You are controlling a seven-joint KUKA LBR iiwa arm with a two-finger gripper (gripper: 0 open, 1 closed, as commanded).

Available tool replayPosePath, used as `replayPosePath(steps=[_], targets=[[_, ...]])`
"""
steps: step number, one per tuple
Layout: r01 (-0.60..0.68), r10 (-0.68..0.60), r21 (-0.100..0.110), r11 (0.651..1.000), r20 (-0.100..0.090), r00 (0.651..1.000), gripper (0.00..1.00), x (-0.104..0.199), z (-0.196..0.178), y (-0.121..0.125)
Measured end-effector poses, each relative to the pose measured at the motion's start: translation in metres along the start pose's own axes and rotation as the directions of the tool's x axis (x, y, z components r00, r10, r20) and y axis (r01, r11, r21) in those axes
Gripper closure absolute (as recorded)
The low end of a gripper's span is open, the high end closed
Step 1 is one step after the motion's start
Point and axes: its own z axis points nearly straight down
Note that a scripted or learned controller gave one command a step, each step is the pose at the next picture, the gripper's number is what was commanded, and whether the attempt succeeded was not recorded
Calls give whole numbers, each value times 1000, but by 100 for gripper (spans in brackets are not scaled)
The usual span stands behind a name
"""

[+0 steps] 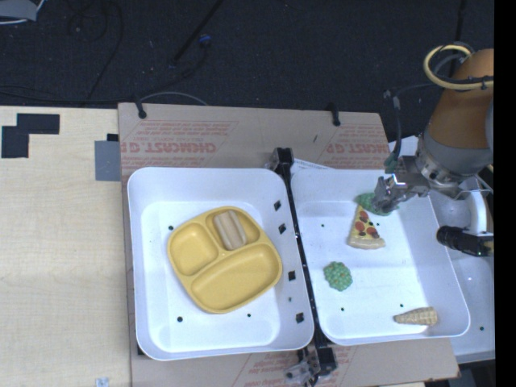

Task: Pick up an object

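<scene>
**Jaws low over the right bin's far edge**

We see the jaws (385,193) at the far side of the right bin (451,317), by a green item (367,201) just above the pizza slice (366,229); whether they are parted or gripping, we cannot tell. Broccoli (338,276) lies mid-bin, a cone (416,318) near the front. The left bin (153,329) holds a yellow tray (224,259) (a sausage (231,230) in one compartment).

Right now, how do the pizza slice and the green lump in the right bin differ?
The pizza slice is a flat yellow wedge with red dots; the green lump is round and bumpy. The slice lies just below the gripper; the lump lies farther off, nearer the bin's middle. Both rest loose on the right bin.
</scene>
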Motion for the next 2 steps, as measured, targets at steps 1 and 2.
replayPosePath(steps=[1, 2], targets=[[-1, 1, 1, 1000, 1, 1000, 100, 43, 4, -4], [-1, 1, 2, 1000, 1, 1000, 100, 101, 12, -14]])
